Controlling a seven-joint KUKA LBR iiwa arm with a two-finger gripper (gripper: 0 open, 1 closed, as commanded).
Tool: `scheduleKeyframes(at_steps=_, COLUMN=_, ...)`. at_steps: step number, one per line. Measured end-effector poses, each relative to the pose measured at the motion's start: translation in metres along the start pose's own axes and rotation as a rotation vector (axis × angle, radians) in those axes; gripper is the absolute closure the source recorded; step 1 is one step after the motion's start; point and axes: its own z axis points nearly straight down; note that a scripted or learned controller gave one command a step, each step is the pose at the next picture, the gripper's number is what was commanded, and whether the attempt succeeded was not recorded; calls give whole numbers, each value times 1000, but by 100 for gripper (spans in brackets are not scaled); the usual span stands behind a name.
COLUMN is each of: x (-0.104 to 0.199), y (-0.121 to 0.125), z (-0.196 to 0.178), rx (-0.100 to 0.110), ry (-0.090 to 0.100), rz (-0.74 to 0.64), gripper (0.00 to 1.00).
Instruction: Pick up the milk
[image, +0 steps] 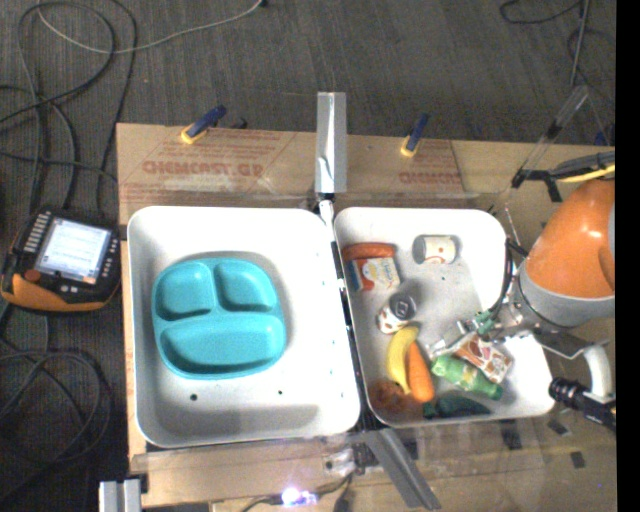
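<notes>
**A:** Start at the near edge of the right bin (352, 330). What's there?

**B:** A heap around six o'clock: a carrot (421, 379), a banana (399, 357), a green bottle (462, 374) and a printed packet (487, 358).

**A:** And the hand?

**B:** The hand (487, 325) hangs just above that packet, at about four o'clock in the bin, on the grey arm (572, 262) reaching in from three o'clock. I cannot tell whether it is released or clenched, and I see nothing caught in it.

**A:** Where is the milk?

**B:** Farther back. I take the small carton with the red end to be the milk (371, 268). It lies on its side at about eleven o'clock, near the wall between the bins and well apart from the hand. A white cup (435, 248) lies at one o'clock.

**A:** So how far along?

**B:** Barely begun, I judge. The milk lies on the bin floor, ungrasped. The reach, the grip and the lift all remain.
</notes>
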Motion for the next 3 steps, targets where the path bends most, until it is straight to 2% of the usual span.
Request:
scheduleKeyframes(at_steps=1, x=-24, y=-5, z=46, rx=-1, ry=0, rz=107, gripper=0)
scheduleKeyframes(at_steps=2, x=-23, y=-6, z=40, rx=5, ry=3, rz=108, gripper=100)
scheduleKeyframes(at_steps=3, x=43, y=30, z=-81, rx=0, ry=-4, rz=61, gripper=100)
